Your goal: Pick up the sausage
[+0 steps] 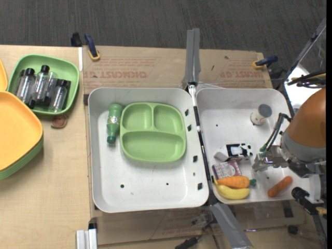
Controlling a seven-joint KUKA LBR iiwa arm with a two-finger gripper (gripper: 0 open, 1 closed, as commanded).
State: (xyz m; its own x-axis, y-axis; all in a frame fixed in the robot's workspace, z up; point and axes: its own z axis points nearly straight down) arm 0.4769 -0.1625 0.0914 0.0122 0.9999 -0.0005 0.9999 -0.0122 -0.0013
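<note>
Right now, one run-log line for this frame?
stage: approach | pincer: over right bin, holding nothing seen | sausage: on bin floor near front-right, apart from pincer | carrot, banana: front-left corner

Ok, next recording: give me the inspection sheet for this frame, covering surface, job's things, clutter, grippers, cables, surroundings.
Surface: bench bearing two white bins, left bin and right bin, side by side.
Job's things: sausage lies in the right bin near its front right corner, apart from the other toys.
Clutter: right bin has a carrot on a banana, a pink packet, a black-and-white item, a small cup. Left bin has a green divided plate and a green bottle.
Grippers: pincer low in the right bin, left of the sausage; nothing seen between its fingers.
Cables: nothing seen.
Surroundings: green tray of vials, orange plates, clamps, dark carpet.
</note>
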